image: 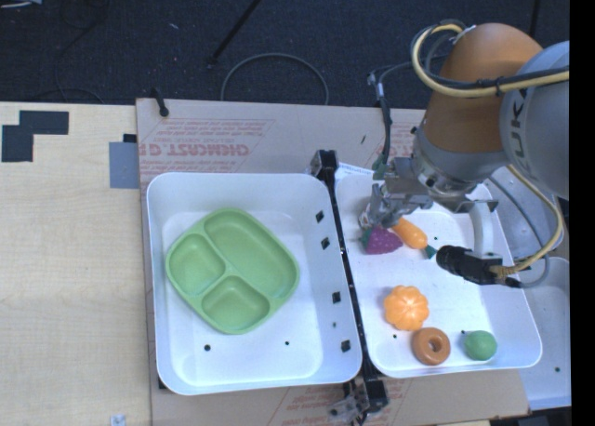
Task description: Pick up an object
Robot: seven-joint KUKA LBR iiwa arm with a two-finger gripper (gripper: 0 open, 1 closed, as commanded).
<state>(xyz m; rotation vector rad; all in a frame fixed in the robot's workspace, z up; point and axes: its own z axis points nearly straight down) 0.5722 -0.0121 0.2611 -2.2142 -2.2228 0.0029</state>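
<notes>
The claw (376,217) is seen low in the right bin (460,296), close to that bin's left wall and near its far end. Whether the claw is apart or together cannot be told, because it is looked down on from above and its tips are lost in the dark parts around it. Nothing can be seen held in it.

Just below the claw a purple toy (382,242) is found, lying on the bin floor. It cannot be told if the toy is touched by the claw. Right beside the purple toy, on the side away from the wall, a long orange toy (409,232) is laid at a slant.

Farther from the claw, toward the near end of the bin, a round orange toy (406,308) is placed. Past it a brown ring (431,346) is seen, and next to the ring a small green toy (480,345).

Across the wall from the claw, the left bin (302,340) is set. A green plate (232,271) with three parts is kept in it. Both bins are rested on brown cardboard (232,140).
</notes>
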